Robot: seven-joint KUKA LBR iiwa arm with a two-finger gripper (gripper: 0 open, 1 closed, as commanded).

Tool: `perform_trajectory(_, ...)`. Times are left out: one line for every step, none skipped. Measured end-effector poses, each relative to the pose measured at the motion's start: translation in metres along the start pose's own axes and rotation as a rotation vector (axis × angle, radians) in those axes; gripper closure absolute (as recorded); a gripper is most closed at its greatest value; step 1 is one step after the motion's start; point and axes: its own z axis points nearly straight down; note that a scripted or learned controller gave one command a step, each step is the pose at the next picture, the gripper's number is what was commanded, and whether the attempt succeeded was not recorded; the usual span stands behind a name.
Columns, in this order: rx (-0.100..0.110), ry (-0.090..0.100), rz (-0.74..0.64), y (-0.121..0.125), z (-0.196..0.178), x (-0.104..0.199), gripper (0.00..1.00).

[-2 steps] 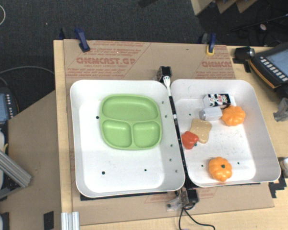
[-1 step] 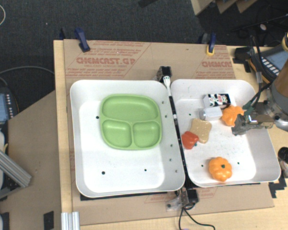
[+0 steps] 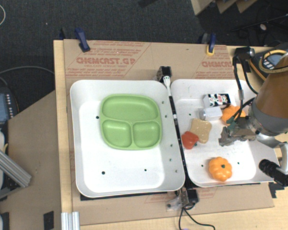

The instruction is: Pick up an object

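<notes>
The right bin (image 3: 197, 176) holds several small objects. A tan, bread-like slab (image 3: 201, 130) lies near its middle, with a red piece (image 3: 189, 139) touching its lower left. An orange pumpkin-shaped toy (image 3: 220, 168) sits near the front. At the back lie a black-and-white printed item (image 3: 218, 99) and a pale grey-white piece (image 3: 211, 112). An orange object (image 3: 231, 114) rests just right of those, partly hidden by the arm. My gripper (image 3: 228, 137) hangs low over the bin's right half, between the orange object and the pumpkin, right of the tan slab. Nothing shows between its tips.
The left bin (image 3: 86, 171) carries a green three-compartment plate (image 3: 131, 121). A black divider strip (image 3: 175, 123) runs between the bins. The bulky arm body (image 3: 276, 99) covers the right bin's right edge. Clamps (image 3: 81, 40) grip the cardboard at the back.
</notes>
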Motion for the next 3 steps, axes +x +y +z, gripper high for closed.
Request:
perform_trajectory(-0.005,0.001,-0.006,0.001,0.011,0.066,1.0)
perform_trajectory(-0.016,-0.001,-0.008,0.002,-0.055,0.138,1.0)
perform_trajectory(-0.011,-0.003,0.0,0.016,-0.061,0.135,1.0)
